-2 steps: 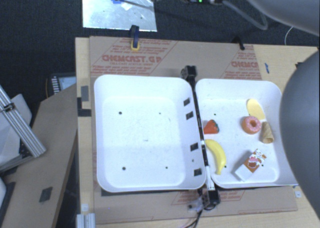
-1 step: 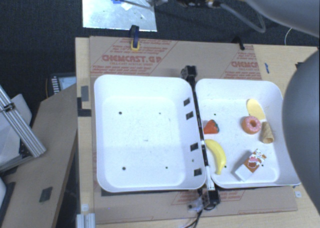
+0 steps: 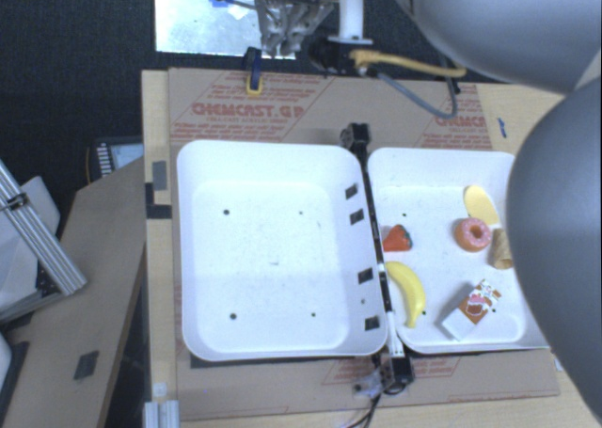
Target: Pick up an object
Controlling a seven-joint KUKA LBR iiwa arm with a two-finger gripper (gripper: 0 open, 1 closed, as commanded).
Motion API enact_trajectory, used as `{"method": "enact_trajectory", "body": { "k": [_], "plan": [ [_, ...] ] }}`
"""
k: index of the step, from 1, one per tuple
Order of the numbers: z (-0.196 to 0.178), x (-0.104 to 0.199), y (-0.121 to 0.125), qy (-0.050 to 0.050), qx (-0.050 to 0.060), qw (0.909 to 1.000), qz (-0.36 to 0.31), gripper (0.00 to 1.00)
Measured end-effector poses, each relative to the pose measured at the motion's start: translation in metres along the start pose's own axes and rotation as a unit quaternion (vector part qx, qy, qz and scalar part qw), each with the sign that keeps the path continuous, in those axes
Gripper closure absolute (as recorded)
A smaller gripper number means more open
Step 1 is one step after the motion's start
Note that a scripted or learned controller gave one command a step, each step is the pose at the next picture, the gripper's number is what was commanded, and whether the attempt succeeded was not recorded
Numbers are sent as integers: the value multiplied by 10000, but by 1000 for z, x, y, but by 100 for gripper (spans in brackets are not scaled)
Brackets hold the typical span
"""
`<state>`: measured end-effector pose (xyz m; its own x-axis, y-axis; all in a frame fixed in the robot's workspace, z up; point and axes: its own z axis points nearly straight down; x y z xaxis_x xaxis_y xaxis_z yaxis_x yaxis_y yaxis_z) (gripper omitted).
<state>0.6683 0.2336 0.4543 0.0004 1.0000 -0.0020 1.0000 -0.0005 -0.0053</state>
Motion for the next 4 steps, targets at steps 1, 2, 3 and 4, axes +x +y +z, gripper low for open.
{"method": "enact_trajectory", "body": {
  "k": [1, 2, 3, 4],
  "plan": [
    [-43, 1, 0, 20, -50, 10000, -30, 100],
    [-83, 1, -1, 19, -55, 10000, -40, 100],
    [-81, 1, -1, 12, -34, 10000, -48, 100],
    [-81, 1, -1, 11, -34, 10000, -48, 100]
  ]
}}
